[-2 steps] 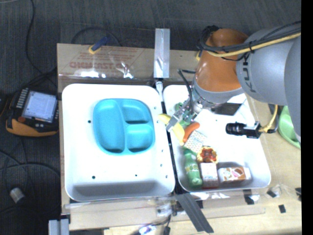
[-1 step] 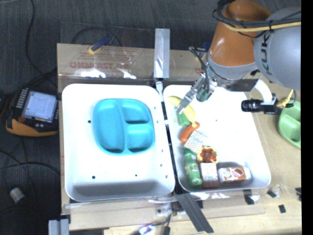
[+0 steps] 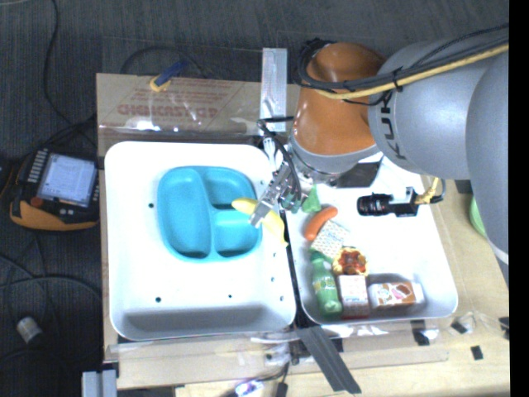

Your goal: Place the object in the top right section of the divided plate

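Note:
A blue divided plate point(image 3: 192, 213) lies in the left white bin point(image 3: 140, 296); it has one long section on the left and two smaller ones on the right. My gripper point(image 3: 269, 204) hangs over the plate's right rim, by the wall between the two bins. A curved yellow object point(image 3: 245, 208), like a toy banana, shows between the fingers, and the gripper is shut on it. One yellow end pokes over the plate near the divider between the two right sections. The other end point(image 3: 278, 227) sticks out below the fingers, over the bin wall.
The right bin point(image 3: 430, 255) holds an orange sausage-like toy point(image 3: 321, 222), a patterned packet point(image 3: 331, 238), a green bottle point(image 3: 325, 284), a red item point(image 3: 351, 260) and two small boxes point(image 3: 376, 293). A clear plastic bag point(image 3: 190, 106) lies behind the left bin.

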`<state>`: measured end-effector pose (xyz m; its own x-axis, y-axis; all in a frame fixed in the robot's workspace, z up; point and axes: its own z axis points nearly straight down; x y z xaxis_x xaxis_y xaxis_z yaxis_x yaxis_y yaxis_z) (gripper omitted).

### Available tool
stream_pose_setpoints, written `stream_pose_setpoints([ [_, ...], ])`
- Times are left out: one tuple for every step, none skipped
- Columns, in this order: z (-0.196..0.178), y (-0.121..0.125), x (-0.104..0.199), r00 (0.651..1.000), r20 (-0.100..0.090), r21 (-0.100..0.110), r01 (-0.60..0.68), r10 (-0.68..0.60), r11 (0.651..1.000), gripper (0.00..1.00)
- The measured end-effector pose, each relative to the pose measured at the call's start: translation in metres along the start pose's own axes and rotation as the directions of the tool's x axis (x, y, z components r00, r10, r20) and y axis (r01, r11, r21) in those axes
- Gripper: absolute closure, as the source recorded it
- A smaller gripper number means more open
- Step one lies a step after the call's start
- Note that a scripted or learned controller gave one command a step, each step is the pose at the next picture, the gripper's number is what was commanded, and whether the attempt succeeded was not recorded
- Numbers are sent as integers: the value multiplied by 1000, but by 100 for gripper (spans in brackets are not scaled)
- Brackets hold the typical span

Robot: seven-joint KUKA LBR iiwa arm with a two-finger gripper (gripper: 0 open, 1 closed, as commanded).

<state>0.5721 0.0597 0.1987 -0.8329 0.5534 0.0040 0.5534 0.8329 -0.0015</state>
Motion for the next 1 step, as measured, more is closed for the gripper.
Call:
stream_pose_setpoints([
  [0, 0, 0, 1000, 0, 0, 0, 0, 1000, 0],
])
